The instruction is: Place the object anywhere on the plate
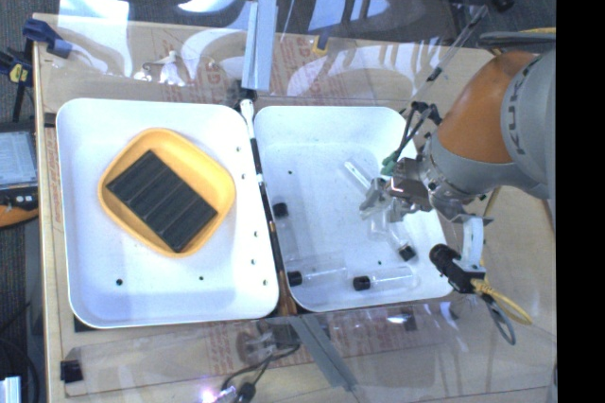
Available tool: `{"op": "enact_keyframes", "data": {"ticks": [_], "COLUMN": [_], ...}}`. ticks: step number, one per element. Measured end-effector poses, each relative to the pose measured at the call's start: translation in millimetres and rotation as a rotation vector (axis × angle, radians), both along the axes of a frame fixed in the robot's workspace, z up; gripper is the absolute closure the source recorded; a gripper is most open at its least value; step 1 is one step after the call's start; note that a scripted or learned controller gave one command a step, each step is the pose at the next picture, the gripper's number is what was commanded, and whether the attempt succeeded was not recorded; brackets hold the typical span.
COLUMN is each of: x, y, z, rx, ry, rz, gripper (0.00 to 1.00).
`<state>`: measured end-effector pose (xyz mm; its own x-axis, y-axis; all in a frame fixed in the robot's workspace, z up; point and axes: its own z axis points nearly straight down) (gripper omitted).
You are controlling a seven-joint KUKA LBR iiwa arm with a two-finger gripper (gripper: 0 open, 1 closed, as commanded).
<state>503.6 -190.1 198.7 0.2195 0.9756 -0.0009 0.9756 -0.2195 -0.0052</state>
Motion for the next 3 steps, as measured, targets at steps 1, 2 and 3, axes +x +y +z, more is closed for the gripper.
{"op": "enact_keyframes", "data": {"ticks": [1, 2, 3], "x": [88, 133, 133], "y": [86, 186, 186], "z": [19, -10, -10], "rx": [0.001, 0.001, 0.001], "ry": [-0.001, 0.001, 0.001], "rz": [0.269, 0.219, 0.219], "gripper": [1.00, 1.00, 0.00]}}
